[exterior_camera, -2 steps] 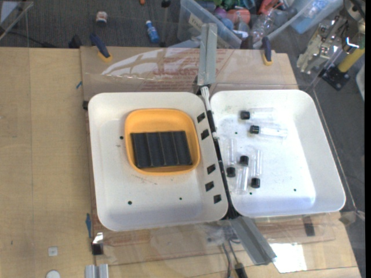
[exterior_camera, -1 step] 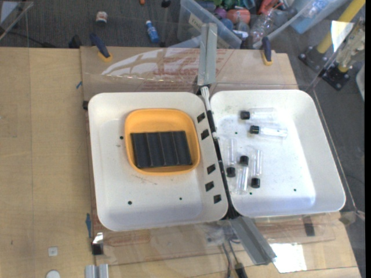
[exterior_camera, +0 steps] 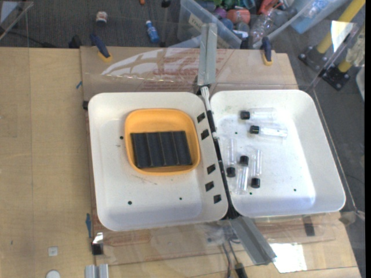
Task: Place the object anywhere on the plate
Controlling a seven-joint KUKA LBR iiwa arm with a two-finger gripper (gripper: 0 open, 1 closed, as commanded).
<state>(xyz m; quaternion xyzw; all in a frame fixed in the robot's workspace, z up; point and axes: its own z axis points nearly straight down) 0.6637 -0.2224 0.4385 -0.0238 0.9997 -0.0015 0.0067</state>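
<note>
The surface (exterior_camera: pixel 35 155) carries both bins. The clear vials (exterior_camera: pixel 255 149) lie in the right bin (exterior_camera: pixel 301 178), none on the orange plate (exterior_camera: pixel 139 120), so placing seems not yet begun. The hand's state cannot be told.

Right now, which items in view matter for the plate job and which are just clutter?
Job items:
- orange plate in the left bin, with a ribbed black pad on it
- clear vials with black caps, loose in the right bin

Just lying about:
- tub of coloured toys behind the bench
- blue clamps on the back edge
- small bottle on the floor
</note>
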